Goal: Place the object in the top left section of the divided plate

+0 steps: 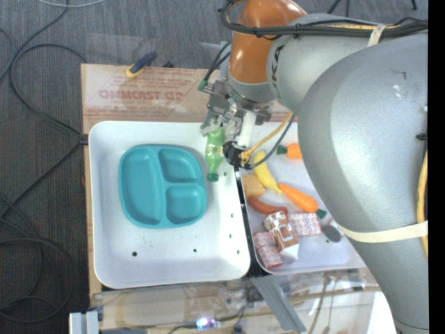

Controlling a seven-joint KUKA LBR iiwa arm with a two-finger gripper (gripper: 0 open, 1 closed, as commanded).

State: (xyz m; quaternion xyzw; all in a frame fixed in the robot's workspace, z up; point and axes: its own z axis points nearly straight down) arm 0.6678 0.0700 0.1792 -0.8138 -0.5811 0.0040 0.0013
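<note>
A teal divided plate (144, 186) lies in the left white bin (115, 256), with one large section on its left and two smaller ones on its right. My gripper (221, 145) hangs over the left bin's right side, just right of the plate's upper right corner. Its fingers are shut on a slim green object (213, 157) that points downward. The object's lower end sits level with the plate's right rim, just beside it. The grey arm with its orange band (261, 26) reaches in from the upper right.
The right bin (334, 256) holds a banana (267, 176), a carrot (299, 197), a sausage (267, 205), a second orange item (293, 151) and small wrapped packets (278, 234). The wall between the bins (241, 207) runs right beneath the gripper. Cardboard (139, 92) lies behind the left bin.
</note>
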